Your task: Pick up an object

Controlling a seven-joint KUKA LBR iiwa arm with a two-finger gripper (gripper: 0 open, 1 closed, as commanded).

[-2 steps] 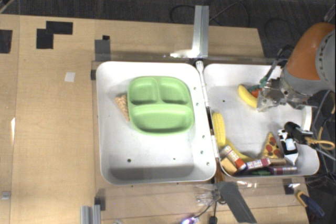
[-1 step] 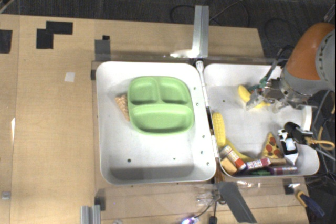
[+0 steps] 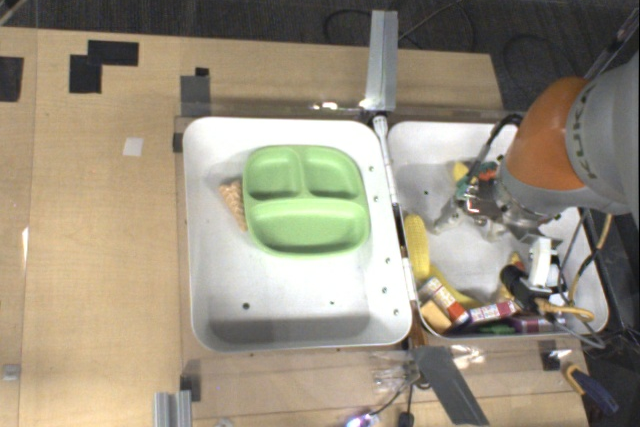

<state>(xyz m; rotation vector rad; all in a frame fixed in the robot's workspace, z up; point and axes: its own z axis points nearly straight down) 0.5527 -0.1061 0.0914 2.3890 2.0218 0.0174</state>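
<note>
The gripper (image 3: 478, 205) hangs low in the right bin (image 3: 430, 150). A yellow corn cob (image 3: 417, 246) lies beside the bin's left wall, its long axis running near-to-far. A green divided tray (image 3: 303, 198) rests in the left bin (image 3: 290, 320).

Green three-compartment tray (image 3: 303, 198): lies flat in the left bin, toward its back, right side up. Tan textured item (image 3: 233, 204) tucked at the tray's left edge, partly under it. Yellow corn cob (image 3: 416, 246): right bin, along left wall, lengthwise. Jumble of small items (image 3: 480, 311), red, dark and yellow, against the right bin's front wall.
</note>
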